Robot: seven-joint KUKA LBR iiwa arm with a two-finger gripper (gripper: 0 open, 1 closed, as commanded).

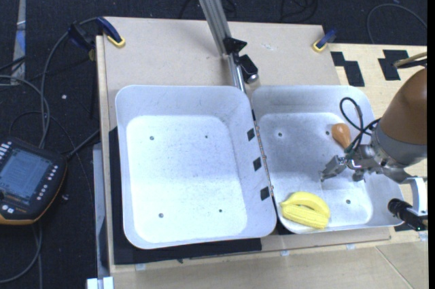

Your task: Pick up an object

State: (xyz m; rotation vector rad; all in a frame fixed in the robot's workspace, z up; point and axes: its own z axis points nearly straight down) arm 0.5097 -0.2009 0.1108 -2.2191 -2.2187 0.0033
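Camera view: pincer (333,170) spread open, grasping nothing, low over right bin (299,119), above banana (306,209).

A pale wooden bench (177,53) carries two shallow white bins side by side, their inner rims touching or slightly overlapping. Taking the right bin (299,111) as the landmark, the left bin (136,104) lies directly left of it. A slanted metal rail (212,5) meets the bench just behind the right bin's back-left corner. Yellow-tipped clamps (114,40) grip the bench's far corners, one well left, another (321,44) just behind the right bin. A dark sheet, possibly a mat (117,247), shows under the left bin's front edge.
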